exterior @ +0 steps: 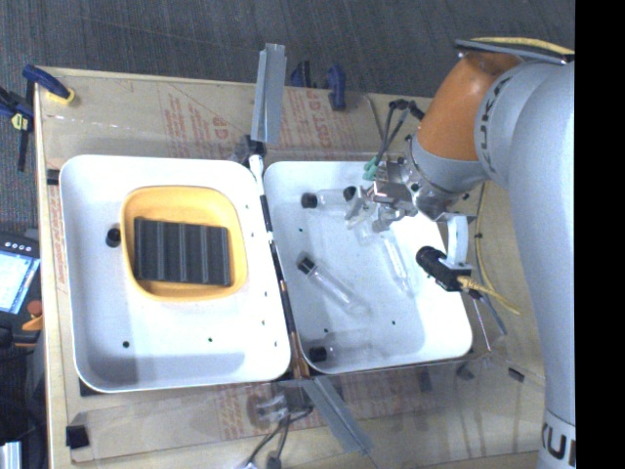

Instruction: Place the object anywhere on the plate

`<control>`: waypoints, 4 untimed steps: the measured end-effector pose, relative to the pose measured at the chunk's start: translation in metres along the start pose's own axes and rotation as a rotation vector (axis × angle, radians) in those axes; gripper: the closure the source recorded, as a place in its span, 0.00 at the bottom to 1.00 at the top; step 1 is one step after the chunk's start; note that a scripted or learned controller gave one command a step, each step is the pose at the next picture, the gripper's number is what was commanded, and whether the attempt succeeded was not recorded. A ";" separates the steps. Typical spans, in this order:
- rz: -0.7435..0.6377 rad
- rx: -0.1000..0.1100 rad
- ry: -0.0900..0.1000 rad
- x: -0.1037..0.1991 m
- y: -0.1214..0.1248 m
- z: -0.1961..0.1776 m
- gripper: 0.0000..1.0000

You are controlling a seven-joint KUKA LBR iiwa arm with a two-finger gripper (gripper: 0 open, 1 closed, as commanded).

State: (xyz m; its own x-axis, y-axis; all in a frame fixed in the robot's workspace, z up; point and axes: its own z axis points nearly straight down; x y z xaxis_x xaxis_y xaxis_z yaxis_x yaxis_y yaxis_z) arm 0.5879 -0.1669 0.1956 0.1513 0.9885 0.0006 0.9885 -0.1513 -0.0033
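A yellow plate [143, 206] with a dark ridged centre lies in the left bin [93, 330]. In the right bin [430, 335] a clear tube with a black cap [325, 281] lies near the middle. A second clear tube [397, 260] lies to its right. My gripper [376, 208] hangs low over the upper part of the right bin, above that second tube and far from the plate. I see nothing clearly held in it.
A small black-capped piece [310, 200] sits at the right bin's upper left and another [319, 353] at its lower left corner. A black part with a yellow cable [439, 267] overhangs the right rim. Clamps [334, 84] stand behind the bins.
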 end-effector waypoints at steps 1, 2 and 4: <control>-0.081 0.000 0.000 0.084 0.012 -0.027 1.00; -0.309 0.003 -0.001 0.129 -0.006 0.005 1.00; -0.510 0.003 -0.001 0.159 -0.013 0.004 0.00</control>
